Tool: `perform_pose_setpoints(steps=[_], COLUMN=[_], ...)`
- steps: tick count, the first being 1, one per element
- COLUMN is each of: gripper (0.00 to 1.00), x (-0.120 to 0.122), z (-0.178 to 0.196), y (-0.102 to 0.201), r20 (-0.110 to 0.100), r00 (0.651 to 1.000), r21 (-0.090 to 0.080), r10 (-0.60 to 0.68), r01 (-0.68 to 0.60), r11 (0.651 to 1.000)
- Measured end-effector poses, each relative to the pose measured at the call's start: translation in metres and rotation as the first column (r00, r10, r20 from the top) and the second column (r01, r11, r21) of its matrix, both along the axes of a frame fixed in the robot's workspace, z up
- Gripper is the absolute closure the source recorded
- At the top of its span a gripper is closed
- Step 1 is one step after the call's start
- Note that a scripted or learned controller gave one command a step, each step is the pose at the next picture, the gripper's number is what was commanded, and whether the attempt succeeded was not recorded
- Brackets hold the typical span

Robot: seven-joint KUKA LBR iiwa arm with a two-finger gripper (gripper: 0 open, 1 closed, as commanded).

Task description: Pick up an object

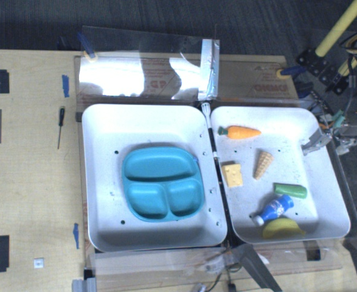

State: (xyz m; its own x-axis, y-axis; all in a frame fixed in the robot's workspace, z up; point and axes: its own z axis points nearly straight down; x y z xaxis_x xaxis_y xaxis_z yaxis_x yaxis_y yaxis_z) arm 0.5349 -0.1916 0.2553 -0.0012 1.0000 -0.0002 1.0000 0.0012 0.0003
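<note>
Claw [310, 143] hovered at the right bin's [339, 215] far right rim, and whether it was released or clenched, I could not tell. Nothing sat visibly in its grip. Inside that shallow white bin lay an orange plastic carrot [242, 132], a tan waffle cone [262, 163], a yellow cheese block [232, 174], a green cylinder [290, 190], a blue bottle [274, 210] and a yellow rounded piece [281, 227] touching the bottle. Over in the left bin [99, 132], a blue divided plastic tray [162, 182] rested flat on the wooden counter's [26, 181] neighbour side.
</note>
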Motion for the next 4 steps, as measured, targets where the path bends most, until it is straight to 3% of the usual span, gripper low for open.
perform_pose_setpoints(steps=[1, 2, 3, 4], gripper=[0.00, 0.00, 1.00, 1.00], x=[0.007, 0.037, 0.037, 0.056], z=[-0.079, -0.160, -0.151, -0.016], y=[0.061, 0.079, 0.080, 0.125], r20=[-0.004, 0.004, 0.003, 0.009], r00=[0.991, 0.999, 0.999, 0.995], r21=[0.003, -0.001, 0.000, 0.001], r10=[0.137, 0.048, 0.048, -0.098], r01=[-0.137, -0.048, -0.048, 0.098], r11=[0.991, 0.999, 0.999, 0.995])
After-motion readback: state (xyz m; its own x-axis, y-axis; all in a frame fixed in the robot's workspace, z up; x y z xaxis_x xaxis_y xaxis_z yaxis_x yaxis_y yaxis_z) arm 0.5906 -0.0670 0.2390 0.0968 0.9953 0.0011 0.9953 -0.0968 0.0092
